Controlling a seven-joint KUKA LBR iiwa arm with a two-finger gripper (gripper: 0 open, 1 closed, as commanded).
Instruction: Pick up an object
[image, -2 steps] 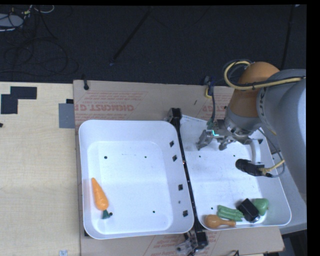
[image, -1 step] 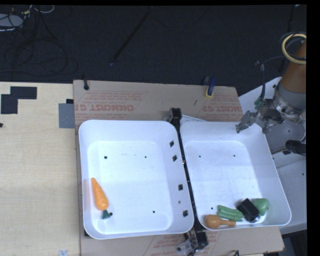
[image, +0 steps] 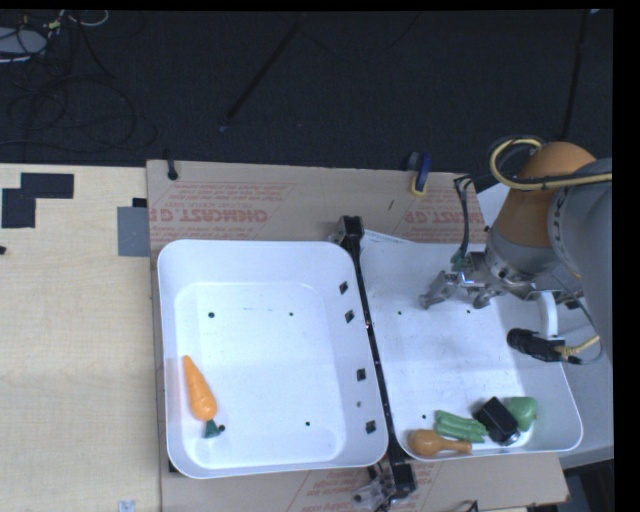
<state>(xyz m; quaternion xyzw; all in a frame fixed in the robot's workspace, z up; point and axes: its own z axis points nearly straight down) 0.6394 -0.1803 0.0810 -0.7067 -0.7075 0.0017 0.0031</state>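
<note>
Two shallow white bins sit side by side on a cardboard-covered bench (image: 260, 200), seen from above at a slant. Nearest the camera, along the lower edge of the right bin (image: 440, 345), a small cluster of items lies together: a tan pear-shaped toy (image: 436, 443) at lower centre-right of the frame, a green pod-like piece (image: 459, 427) just beside it, a black block (image: 497, 419) touching the pod's right end, and a green lump (image: 522, 408) behind the block against the bin's right wall. In the lower left corner of the left bin (image: 250, 262), well apart from that cluster, a toy carrot (image: 198, 391) lies lengthwise along the left wall, its dark green top pointing toward the bottom of the frame.

Farther back, in the upper part of the right bin, the robot's hand (image: 447, 291) hangs low over the white floor, its metal fingers (image: 434, 296) spread and pointing toward the left of the frame with nothing between them. It is well apart from every item. Behind it, at the right edge of the frame, the grey arm with its orange band (image: 540, 205) reaches in, cables looped over its top.

Beyond the bins, a blue clamp (image: 420, 172) grips the far edge of the cardboard, and dark floor with loose cables fills the top of the frame.
</note>
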